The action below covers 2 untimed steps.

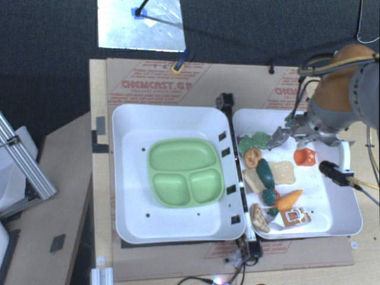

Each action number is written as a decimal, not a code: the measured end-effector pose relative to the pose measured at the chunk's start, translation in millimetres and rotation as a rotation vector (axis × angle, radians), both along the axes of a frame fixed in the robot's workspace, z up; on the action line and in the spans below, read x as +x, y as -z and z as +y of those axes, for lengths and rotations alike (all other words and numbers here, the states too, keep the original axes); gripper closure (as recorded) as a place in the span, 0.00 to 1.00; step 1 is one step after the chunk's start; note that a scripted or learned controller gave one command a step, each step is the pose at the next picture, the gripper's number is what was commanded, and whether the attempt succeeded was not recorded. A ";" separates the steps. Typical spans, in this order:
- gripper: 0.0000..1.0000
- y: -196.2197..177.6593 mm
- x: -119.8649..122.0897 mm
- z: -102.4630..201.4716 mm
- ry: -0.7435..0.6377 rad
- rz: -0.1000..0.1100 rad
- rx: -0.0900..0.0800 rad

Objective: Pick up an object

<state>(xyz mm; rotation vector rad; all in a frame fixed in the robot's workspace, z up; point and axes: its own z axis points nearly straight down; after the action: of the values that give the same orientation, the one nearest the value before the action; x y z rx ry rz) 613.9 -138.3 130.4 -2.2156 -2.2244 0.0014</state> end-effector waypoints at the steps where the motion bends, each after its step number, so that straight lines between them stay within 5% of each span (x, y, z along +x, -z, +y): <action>1: 0.00 48.1 0.2 0.6 0.001 -0.001 0.000; 2: 1.00 34.8 1.7 0.0 0.001 -0.006 -0.002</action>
<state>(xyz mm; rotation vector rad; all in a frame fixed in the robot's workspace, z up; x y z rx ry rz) 615.6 -138.3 95.7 -2.2211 -2.2269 -0.0038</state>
